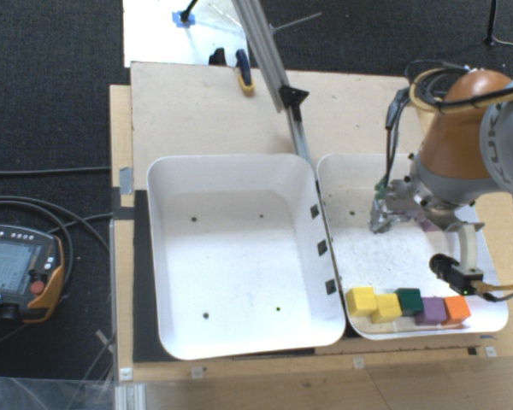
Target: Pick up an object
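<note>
- Blocks sit nearest the camera, lined up along the near wall of the right bin [496, 319]: a yellow block [362, 300], a second yellow block [387, 307] touching it, then a green block [409, 300], a purple block [430, 309] and an orange block [456, 309], all pressed close in a row.
- Beside it, the left bin [167, 229] shares a wall with the right one, and both rest on the desk [197, 101].
- Above the right bin's middle hangs the arm [457, 135], with the tool [382, 218] pointing down over bare bin floor, well apart from the row of blocks.
- Whether the tool is open or closed cannot be told at this size; nothing is seen between its tips.
- Judged from this, the step in hand is the approach: no block has been picked up yet.
- To do it well, the tool would need to travel toward the near wall and settle squarely over one block before descending.
- An end block, such as the first yellow one, probably offers the freest side, since the others are hemmed in by neighbours.
- Closing across the faces that point toward and away from the wall would likely avoid wedging against the adjoining block.
- The bin wall just beside the row is a likely collision risk on the way down.
</note>
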Available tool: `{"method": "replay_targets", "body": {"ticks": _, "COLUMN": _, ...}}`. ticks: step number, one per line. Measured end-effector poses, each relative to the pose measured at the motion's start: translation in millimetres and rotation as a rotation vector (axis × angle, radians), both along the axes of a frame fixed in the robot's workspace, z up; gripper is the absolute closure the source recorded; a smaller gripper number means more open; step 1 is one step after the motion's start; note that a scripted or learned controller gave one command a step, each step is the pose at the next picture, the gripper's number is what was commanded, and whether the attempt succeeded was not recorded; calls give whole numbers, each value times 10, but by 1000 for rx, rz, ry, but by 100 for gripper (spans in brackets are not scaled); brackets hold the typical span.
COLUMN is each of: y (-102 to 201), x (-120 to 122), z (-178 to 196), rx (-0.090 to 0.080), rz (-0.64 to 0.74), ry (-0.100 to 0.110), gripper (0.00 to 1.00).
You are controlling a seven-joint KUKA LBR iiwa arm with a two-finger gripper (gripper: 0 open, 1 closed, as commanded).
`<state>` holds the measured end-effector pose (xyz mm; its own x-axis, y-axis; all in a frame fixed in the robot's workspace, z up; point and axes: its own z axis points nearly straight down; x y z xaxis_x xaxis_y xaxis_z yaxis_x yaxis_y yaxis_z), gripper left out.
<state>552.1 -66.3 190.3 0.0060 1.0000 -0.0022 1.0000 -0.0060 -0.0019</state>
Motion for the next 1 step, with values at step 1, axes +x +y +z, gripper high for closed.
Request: {"method": "replay_targets", "body": {"ticks": 1, "y": -121, "x": -365, "z": 0, "rx": 2, "rz": 5, "ry": -1, "gripper": 100}}
